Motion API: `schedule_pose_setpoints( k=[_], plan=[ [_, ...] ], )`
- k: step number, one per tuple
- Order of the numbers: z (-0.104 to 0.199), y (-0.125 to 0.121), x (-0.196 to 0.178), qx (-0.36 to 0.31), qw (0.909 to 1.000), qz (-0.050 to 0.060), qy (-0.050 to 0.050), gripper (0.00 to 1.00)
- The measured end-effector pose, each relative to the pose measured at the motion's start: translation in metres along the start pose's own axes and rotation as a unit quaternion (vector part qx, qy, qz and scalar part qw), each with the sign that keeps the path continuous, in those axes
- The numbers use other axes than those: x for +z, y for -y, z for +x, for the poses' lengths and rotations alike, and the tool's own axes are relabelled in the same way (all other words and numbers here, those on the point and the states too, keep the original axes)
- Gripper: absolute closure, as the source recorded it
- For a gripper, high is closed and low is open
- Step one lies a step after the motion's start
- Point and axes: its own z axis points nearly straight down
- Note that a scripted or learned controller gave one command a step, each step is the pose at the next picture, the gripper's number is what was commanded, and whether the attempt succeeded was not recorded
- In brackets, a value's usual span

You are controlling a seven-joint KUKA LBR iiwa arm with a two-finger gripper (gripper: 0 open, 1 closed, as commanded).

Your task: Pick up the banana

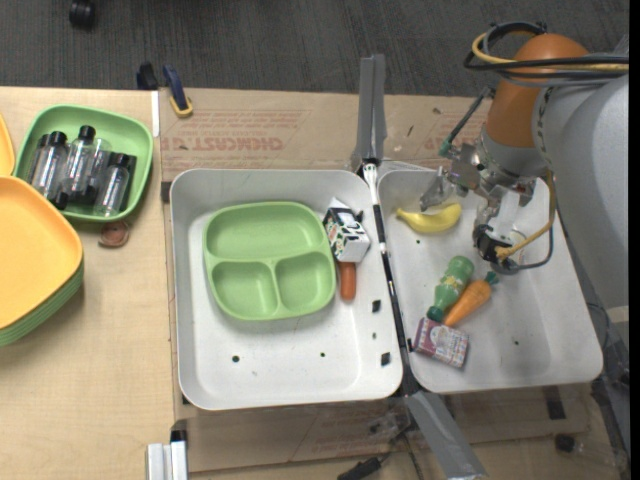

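Wooden bench (pixel 90 368) with a cardboard sheet under two white bins side by side; dark carpet behind. You've got the banana (pixel 431 218) in the right bin (pixel 520 363), near its far-left corner, lying flat on the floor, curve opening upward in the view. The gripper (pixel 443 190) sits at the banana's upper right end, metal tip just touching or right above it — can't tell which. Whether it's spread or closed: cannot tell from this angle, the wrist blocks it. Nothing shows the banana lifted.

Same bin, nearer you: green bottle (pixel 453 280) and carrot (pixel 468 303) lying side by side and touching, pink packet (pixel 442 343) just below them. A yellow cable loops off the wrist over the bin's right side.

Left bin (pixel 200 368): green divided plate (pixel 270 260) in the middle, small black-and-white carton (pixel 346 234) by the right wall, red-orange sausage-shaped item (pixel 347 282) just below the carton.

Off to the left on the bench: green tray of dark-capped bottles (pixel 85 163), stack of yellow plates (pixel 35 258).
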Motion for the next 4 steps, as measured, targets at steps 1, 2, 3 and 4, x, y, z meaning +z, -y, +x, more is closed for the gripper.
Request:
schedule_pose_setpoints(
  k=[1, 2, 3, 4],
  plan=[
    [0.000, 0.000, -0.009, -0.001, 1.0000, 0.000, 0.001, 1.00],
    [0.045, 0.034, -0.082, 0.037, 0.9993, 0.000, 0.000, 1.00],
    [0.015, 0.054, -0.121, 0.222, 0.9750, 0.001, 0.001, 1.00],
    [-0.091, 0.070, -0.108, 0.336, 0.9419, 0.002, 0.001, 1.00]
  ],
)
